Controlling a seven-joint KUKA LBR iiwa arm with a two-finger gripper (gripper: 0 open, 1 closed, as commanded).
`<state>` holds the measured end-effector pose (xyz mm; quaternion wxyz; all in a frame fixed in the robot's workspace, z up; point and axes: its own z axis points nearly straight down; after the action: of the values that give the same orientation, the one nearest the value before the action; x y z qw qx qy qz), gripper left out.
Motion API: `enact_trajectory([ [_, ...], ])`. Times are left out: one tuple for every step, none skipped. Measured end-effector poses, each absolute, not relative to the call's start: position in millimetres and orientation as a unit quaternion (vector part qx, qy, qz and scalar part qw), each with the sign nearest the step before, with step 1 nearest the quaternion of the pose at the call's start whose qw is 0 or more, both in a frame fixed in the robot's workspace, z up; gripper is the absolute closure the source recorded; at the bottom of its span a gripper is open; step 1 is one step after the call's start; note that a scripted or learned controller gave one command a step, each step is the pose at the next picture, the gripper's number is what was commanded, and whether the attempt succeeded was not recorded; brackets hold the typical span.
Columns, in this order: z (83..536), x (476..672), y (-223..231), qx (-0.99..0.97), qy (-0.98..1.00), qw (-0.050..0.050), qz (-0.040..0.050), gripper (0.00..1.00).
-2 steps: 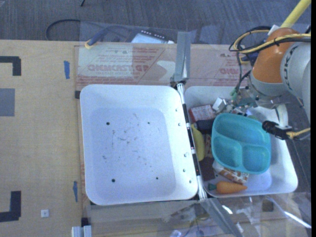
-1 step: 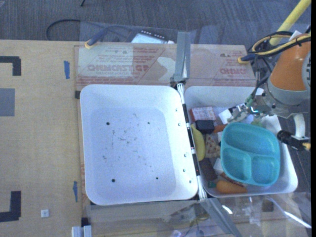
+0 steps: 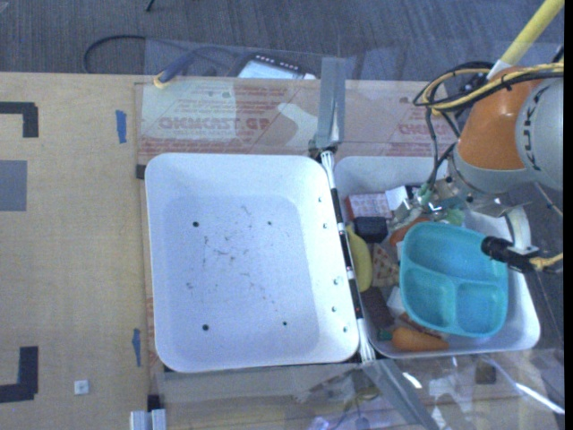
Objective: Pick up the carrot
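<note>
The carrot (image 3: 416, 337) lies in the right bin (image 3: 528, 330), at its near edge, tucked under the blue divided tray (image 3: 452, 280). The pincer (image 3: 428, 200) hovers at the far side — jaw state indiscernible. Approach stage; next, travel toward the carrot.

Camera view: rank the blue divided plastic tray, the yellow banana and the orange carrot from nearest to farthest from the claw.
1. Blue divided plastic tray, just below the claw.
2. Yellow banana, by the right bin's left wall.
3. Orange carrot, at that bin's near edge.
</note>
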<state>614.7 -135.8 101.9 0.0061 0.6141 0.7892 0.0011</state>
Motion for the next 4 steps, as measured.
enact_trajectory([
  [84.5,651.7,-171.9,0.598,0.800,-0.039,-0.0147,0.00],
  [114.9,538.3,-219.7,0.602,0.798,0.002,0.0037,0.00],
  [101.3,525.9,-213.9,0.627,0.778,0.017,0.0144,0.00],
  [108.2,485.2,-214.9,0.634,0.773,0.003,0.0055,0.00],
])
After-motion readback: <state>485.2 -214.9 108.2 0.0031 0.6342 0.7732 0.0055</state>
